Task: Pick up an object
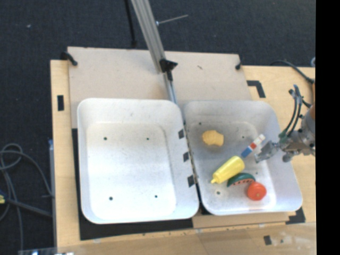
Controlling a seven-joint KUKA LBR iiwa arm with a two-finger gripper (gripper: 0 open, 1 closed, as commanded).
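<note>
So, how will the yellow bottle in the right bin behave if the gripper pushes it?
The yellow bottle lies on its side, so it will probably roll or pivot. It looks like smooth plastic, perhaps slippery. It touches the green-rimmed piece, which would likely shift too.

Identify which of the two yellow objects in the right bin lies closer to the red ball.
The yellow plastic squeeze bottle, lying tilted on its side, is closer to the small red ball. The rounded yellow lump sits apart, farther up the right white bin.
</note>
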